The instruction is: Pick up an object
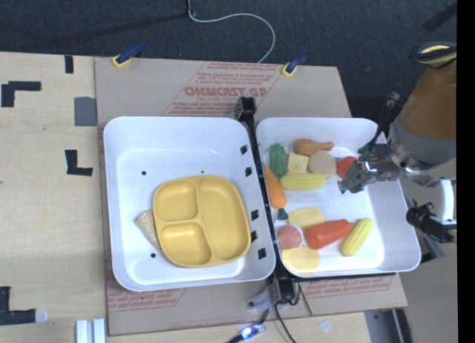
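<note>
Overhead view of the worktop (44,185). The claw (355,177) hovers over the right bin (393,249), beside a red piece (346,165); whether it is apart or together cannot be told. The toy foods lie in this bin, including corn (357,236), a red pepper (327,233) and a drumstick (312,145). The left bin (126,156) holds a yellow divided plate (200,220).

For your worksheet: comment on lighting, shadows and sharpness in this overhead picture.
Camera view: even, soft lighting; the yellow plate casts only a faint shadow in the left bin; the gripper looks slightly blurred; the small toy foods in the right bin are soft-edged at this resolution.
</note>
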Controlling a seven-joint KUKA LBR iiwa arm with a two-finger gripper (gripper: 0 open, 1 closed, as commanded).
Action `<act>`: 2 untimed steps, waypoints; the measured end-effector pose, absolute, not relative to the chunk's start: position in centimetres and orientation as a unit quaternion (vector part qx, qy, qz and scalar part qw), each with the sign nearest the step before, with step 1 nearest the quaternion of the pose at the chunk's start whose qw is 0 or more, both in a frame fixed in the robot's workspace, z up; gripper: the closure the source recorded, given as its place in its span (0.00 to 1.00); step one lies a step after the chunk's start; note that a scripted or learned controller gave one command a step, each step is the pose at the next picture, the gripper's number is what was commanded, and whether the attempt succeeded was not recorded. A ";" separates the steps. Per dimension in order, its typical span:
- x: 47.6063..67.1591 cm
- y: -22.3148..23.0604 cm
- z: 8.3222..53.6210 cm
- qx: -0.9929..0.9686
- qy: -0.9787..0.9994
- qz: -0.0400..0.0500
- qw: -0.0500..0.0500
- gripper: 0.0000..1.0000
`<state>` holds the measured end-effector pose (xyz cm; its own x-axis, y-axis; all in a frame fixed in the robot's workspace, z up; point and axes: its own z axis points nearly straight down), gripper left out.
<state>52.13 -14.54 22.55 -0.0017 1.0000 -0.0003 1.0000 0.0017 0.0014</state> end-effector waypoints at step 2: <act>62.2 -10.4 22.1 0.705 0.709 0.001 0.001 1.00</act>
